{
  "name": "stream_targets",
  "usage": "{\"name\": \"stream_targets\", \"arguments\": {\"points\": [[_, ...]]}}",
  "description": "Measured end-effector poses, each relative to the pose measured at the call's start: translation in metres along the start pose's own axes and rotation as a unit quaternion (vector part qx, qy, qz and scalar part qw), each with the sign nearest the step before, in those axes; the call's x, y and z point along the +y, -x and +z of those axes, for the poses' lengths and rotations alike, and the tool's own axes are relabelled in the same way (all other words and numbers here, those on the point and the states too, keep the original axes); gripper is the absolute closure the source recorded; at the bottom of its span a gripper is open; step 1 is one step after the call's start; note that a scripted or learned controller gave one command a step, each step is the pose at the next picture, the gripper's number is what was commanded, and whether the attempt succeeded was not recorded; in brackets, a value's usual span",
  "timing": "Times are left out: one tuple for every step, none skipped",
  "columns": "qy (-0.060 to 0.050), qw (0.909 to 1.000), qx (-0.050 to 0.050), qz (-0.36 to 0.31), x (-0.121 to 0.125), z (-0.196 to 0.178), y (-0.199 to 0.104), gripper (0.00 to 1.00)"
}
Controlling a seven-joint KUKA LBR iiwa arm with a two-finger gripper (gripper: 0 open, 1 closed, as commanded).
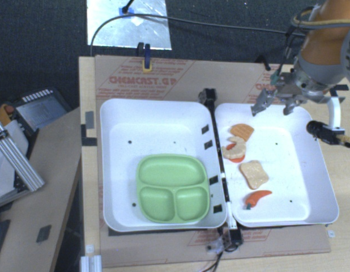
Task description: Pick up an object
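Nearest item: orange chili-shaped piece (257,197) lies by the near edge of the right bin (311,208), closest to the camera.
End effector: end effector (275,103) hangs over the far edge of the right bin, fingers spread, nothing between them.
Arm: grey wrist with orange band (333,16) reaches in from the right above the far right corner.
Closest target: orange ridged piece (242,131) sits just inside the bin's far left part, nearest to the fingers.
Next outward: round red-and-white slice (235,150) touches or nearly touches the ridged piece, beside the left wall.
Further: toast-shaped slice (254,174) lies mid-bin, apart from the others.
Left bin: green divided plate (173,188) rests toward its near edge.
Stage: judged as approach, no pick begun.
Risk: pieces look flat and low, so fingers may close over them and slip off; the two adjoining pieces could be nudged together; the left wall crowds a finger.
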State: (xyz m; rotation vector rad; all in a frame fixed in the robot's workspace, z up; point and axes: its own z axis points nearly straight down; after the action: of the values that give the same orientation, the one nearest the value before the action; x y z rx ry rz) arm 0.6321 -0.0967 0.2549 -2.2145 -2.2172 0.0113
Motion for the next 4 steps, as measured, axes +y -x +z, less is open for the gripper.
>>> {"name": "stream_targets", "arguments": {"points": [[0.006,1.0000,0.000,-0.001,0.002,-0.008,0.000,0.00],[0.005,1.0000,0.000,-0.002,0.006,0.048,-0.009,0.00],[0.004,1.0000,0.000,-0.002,0.010,0.091,-0.014,0.00],[0.004,1.0000,0.000,0.000,0.009,0.152,-0.008,0.00]]}}
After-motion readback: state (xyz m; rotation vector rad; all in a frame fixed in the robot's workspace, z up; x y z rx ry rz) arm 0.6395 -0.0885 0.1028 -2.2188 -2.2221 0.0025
